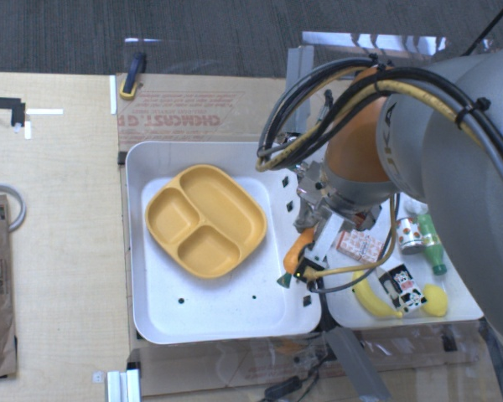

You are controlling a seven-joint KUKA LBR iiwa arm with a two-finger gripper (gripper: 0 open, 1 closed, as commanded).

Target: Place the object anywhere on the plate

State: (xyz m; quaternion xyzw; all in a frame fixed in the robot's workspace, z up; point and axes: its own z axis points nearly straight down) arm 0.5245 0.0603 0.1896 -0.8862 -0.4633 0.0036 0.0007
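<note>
Arm's wrist masks the pincer, its opening impossible to judge; carrot sits right at it, long axis slanting, green end lowest; plate lies beyond, away from the arm.

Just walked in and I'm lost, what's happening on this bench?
The robot's claw sits by an orange carrot-like toy in the white bin with the yellow plate; whether it grips the toy is unclear. The toy is not on the plate yet. A banana and green bottle lie in the other bin.

Grey arm with an orange band and looping black and yellow cables.
</note>
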